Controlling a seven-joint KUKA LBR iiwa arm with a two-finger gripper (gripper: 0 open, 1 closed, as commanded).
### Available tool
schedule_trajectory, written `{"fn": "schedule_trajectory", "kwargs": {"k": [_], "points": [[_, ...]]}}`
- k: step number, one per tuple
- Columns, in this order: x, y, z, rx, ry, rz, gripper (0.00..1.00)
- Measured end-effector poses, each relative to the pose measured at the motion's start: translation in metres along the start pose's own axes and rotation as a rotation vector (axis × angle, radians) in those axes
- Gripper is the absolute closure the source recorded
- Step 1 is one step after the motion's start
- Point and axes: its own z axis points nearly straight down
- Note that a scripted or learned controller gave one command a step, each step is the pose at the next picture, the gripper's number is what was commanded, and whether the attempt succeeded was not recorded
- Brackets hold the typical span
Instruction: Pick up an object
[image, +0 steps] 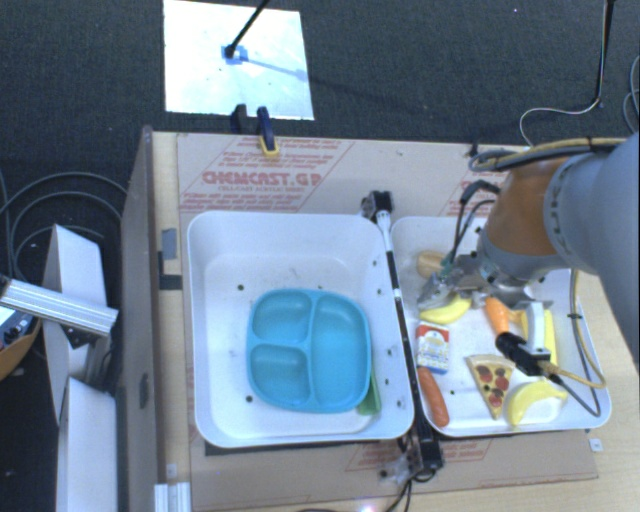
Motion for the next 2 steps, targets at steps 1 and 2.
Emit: {"fn": "schedule_trajectory", "kwargs": {"k": [1, 2], "points": [[0.002, -0.029, 0.000, 0.000, 0.000, 0.000, 0.00], [0.002, -0.027, -0.011, -0.005, 0.000, -0.002, 1.00]]}}
